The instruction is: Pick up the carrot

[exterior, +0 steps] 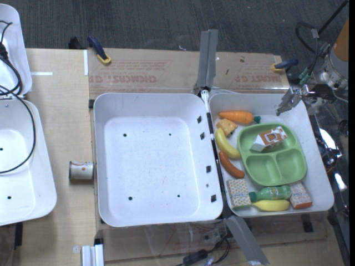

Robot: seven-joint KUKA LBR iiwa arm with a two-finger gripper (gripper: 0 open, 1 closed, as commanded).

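The carrot (237, 116), orange with a green stub at its right end, lies on its side near the far wall of the right bin (321, 173). My gripper (284, 107) hangs over the bin's far right corner, to the right of the carrot and a little above it. Its fingers are open with nothing between them. A clear gap separates it from the carrot.
A green divided plate (277, 168) holding a small carton (269, 139) fills the bin's middle. Beside it lie a banana (223, 143), a sausage (231, 165), a green bottle (270, 193) and small boxes. The left bin (150, 154) adjoins. A can (81, 170) lies on the bench.
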